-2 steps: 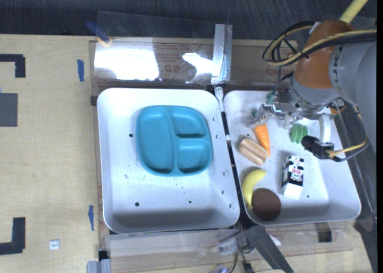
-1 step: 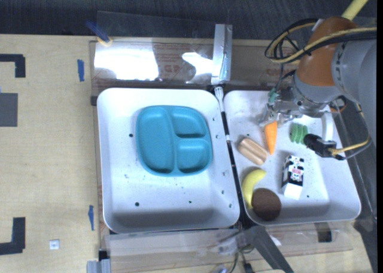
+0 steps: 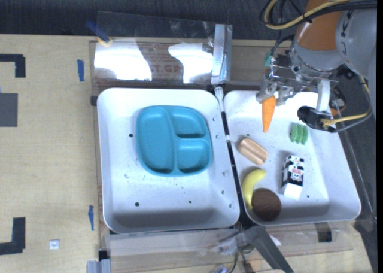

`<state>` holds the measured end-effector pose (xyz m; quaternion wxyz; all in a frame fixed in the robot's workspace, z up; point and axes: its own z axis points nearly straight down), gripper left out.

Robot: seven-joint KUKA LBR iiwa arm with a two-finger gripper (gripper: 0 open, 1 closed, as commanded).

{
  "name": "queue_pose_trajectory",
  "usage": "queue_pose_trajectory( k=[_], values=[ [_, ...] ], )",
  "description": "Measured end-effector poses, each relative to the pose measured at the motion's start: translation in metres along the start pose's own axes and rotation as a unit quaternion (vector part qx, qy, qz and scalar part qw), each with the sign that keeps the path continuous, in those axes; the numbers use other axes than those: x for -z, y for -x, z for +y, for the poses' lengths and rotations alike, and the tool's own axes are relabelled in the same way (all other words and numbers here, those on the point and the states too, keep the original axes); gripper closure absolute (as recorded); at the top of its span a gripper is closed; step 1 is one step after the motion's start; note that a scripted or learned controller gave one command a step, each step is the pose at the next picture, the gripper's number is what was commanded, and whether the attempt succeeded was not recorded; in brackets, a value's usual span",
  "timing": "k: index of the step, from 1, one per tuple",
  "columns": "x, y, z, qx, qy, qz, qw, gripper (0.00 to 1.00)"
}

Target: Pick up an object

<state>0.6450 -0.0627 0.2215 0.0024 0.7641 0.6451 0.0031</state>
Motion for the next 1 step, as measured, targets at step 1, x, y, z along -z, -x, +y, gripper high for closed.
queue_pose_trajectory(
  k=[1],
  values=[
    [-0.0392, 0.0040, 0.0220, -0.121, -0.005, -0.002, 0.9926, 1.00]
  ],
)
